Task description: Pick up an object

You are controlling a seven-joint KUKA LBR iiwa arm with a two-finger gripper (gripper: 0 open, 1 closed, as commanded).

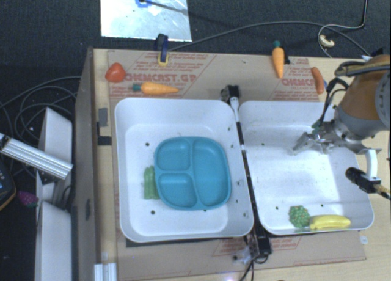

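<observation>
Currently, the gripper [308, 143] is hovering low over the bare floor of the right bin [275, 170], near its far edge; whether the jaws are apart or together cannot be told here. A descent at this spot is likely closing on nothing, since no object is lying beneath. The nearest candidates, a green broccoli piece [299, 215] and a yellow banana [330, 222], are lying touching each other at the bin's near edge, well apart from the gripper. Their contact is risking a double or glancing grasp.

Dark carpet floor [49, 23], loose cables [36, 99], shiny metal sheet [145, 5] behind
</observation>
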